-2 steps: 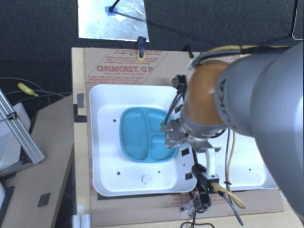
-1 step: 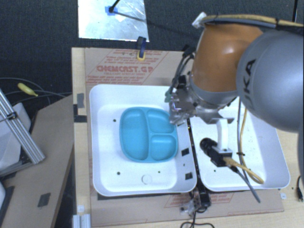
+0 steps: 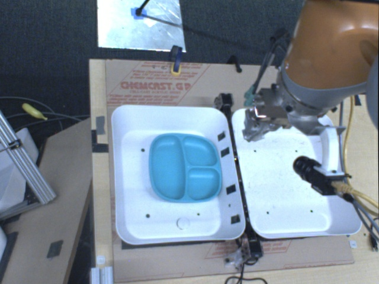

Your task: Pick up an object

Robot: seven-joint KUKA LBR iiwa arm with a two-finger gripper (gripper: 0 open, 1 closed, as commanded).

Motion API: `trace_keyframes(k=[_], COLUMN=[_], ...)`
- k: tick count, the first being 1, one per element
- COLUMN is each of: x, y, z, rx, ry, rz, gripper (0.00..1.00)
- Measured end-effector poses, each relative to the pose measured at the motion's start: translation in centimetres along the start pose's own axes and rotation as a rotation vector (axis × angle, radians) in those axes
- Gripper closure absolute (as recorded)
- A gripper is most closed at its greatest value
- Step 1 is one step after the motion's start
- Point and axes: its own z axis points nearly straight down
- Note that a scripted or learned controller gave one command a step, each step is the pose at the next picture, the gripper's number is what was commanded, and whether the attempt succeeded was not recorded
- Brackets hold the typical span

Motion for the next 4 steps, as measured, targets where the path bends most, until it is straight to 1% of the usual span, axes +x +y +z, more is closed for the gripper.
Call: trace_keyframes(k=[1, 2, 3, 4], x=[7.3, -0.5, -2.4, -2.8], y=[-0.3, -0.2, -0.5, -0.4], z=[-2.5, -6.8, 7.8, 7.1], rx=[0.008, 0.006, 0.024, 0.012], ry=[0.000, -0.003, -0.006, -0.003], rz=[-0.007, 0.009, 0.006, 0.004], gripper=[1.00, 1.00, 1.00, 1.00])
